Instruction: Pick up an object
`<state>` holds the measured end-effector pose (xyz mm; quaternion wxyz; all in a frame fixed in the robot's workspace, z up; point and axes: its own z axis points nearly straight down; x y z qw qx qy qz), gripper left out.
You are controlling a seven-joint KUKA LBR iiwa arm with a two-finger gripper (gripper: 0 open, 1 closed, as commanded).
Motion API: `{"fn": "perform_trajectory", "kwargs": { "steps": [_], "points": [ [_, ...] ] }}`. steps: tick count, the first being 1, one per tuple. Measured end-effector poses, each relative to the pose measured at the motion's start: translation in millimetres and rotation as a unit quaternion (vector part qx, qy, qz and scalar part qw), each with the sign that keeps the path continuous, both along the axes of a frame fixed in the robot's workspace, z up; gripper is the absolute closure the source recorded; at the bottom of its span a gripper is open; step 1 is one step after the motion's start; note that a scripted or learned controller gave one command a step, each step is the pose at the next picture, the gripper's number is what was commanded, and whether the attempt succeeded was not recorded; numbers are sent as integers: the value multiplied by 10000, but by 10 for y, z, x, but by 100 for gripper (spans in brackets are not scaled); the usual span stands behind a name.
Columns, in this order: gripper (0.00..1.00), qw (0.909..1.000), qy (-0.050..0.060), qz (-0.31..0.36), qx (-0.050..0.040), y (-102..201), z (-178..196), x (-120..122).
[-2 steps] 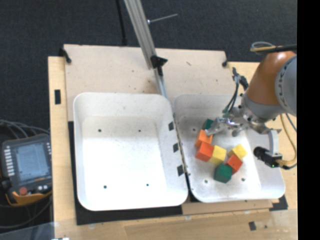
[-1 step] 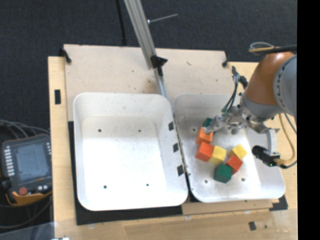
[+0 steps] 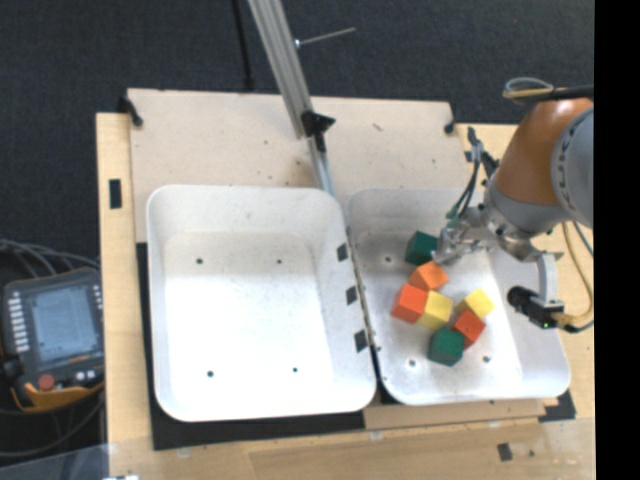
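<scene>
On the left, the wide shallow white plastic bin (image 3: 255, 303) sits on the pale wooden desk (image 3: 220, 128), its floor bare apart from a few dark dots. Just beside it, edge to edge, is the smaller shallow white bin (image 3: 530, 368), and all the blocks lie there.

Going left to right in that bin: an orange wooden cube (image 3: 409, 303), with a dark green cube (image 3: 421, 247) above it near the far wall, a lighter orange cube (image 3: 431, 276) between the two, a yellow cube (image 3: 437, 310) touching the first orange one, a green cube (image 3: 447, 346) nearest the front, a red-orange cube (image 3: 468, 324) just beside it, and a second yellow cube (image 3: 479, 303) furthest right.

My tool (image 3: 452, 242) hangs low over the far part of this bin, its tip close to the dark green cube and the lighter orange one. I cannot tell how wide it stands, nor whether it touches either block: the metal parts blur together there. My arm's grey and orange body (image 3: 540, 163) covers the bin's far right corner and is cut off at the right.
</scene>
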<state>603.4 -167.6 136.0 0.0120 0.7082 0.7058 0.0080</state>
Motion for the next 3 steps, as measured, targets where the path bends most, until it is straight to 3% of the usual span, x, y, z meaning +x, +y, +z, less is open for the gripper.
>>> {"fn": "perform_trajectory", "kwargs": {
  "steps": [1,2,3],
  "points": [
    [100,9999,104,33,17,38,561,106],
    [100,9999,102,38,16,21,1109,122],
    [100,9999,135,45,27,481,1184,58]
  ]
}}
